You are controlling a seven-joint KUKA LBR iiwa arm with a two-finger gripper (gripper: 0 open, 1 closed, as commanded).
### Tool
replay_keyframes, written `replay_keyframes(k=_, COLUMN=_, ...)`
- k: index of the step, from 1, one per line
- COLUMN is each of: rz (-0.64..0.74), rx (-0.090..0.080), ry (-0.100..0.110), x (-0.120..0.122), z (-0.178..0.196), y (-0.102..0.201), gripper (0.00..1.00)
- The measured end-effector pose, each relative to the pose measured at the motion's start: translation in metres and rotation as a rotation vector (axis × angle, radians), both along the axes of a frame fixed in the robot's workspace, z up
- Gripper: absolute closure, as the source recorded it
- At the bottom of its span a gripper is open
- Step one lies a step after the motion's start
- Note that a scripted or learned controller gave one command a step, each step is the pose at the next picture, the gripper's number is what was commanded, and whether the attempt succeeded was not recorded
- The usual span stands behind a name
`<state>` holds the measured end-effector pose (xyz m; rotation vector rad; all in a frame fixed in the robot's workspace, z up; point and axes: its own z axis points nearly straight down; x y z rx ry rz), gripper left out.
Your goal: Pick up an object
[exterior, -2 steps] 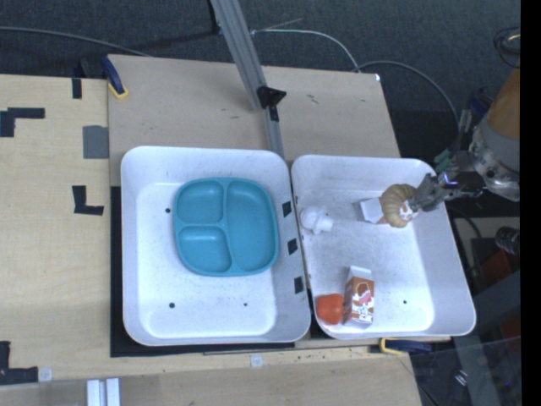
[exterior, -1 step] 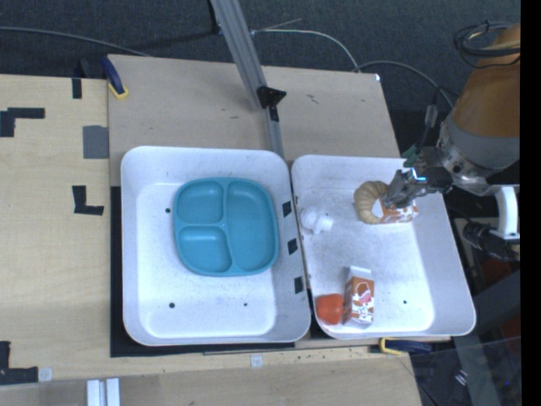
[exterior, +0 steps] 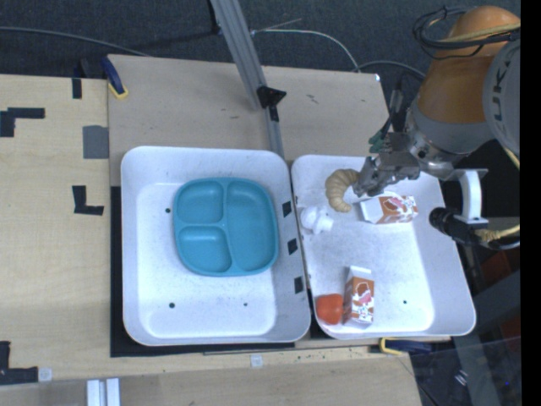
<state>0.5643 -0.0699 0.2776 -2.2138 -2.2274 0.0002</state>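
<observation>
The tabletop (exterior: pixel 51 227) carries two white bins. A blue divided plate (exterior: pixel 226 226) is held in the left bin (exterior: pixel 144 311). The right bin (exterior: pixel 444 303) contains a croissant (exterior: pixel 340 186), two small cartons and a red object. The gripper (exterior: pixel 372 180) is positioned between croissant and upper carton (exterior: pixel 390 209); finger opening cannot be determined.

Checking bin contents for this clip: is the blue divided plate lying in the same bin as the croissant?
No, the blue plate lies in the left bin, while the croissant lies in the right bin.
</observation>
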Motion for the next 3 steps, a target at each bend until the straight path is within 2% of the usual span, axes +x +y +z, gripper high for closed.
replay_keyframes(k=1, rz=0.001, rx=0.0, ry=0.002, x=0.019, z=-0.016, y=0.057, gripper=1.0)
replay_keyframes(k=2, rz=-0.001, rx=-0.001, ry=0.001, x=0.046, z=-0.034, y=0.096, gripper=1.0)
replay_keyframes(k=3, rz=0.0, rx=0.0, ry=0.001, x=0.06, z=-0.049, y=0.148, gripper=1.0)
